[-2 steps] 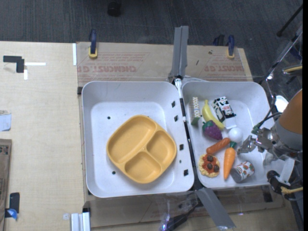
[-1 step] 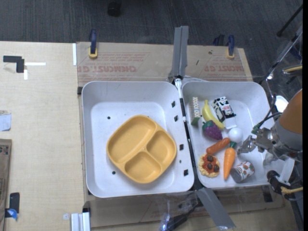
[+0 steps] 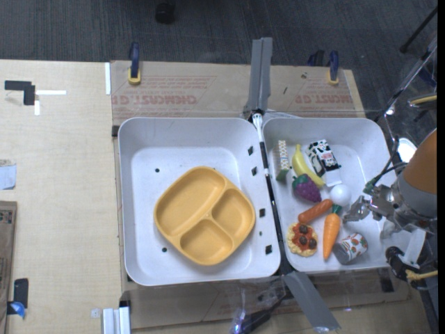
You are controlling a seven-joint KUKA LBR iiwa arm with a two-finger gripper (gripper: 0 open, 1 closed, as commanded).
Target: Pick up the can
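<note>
The can [image 3: 350,248] is small and grey with a red and white label. It lies on its side near the front right corner of the right bin [image 3: 375,139]. My gripper [image 3: 357,211] hangs over the right side of that bin, just above and behind the can and apart from it. The gripper sits to the right of the white ball [image 3: 339,194] and the orange carrot [image 3: 331,234]. The arm's orange band [image 3: 424,167] is at the right edge of the view.
The right bin also holds a banana [image 3: 304,165], a cow-patterned carton [image 3: 322,157], purple grapes [image 3: 306,187], a second carrot [image 3: 316,211], a small tart [image 3: 303,238] and a wrapped bar [image 3: 283,156]. A yellow divided plate [image 3: 204,216] lies in the left bin [image 3: 139,186].
</note>
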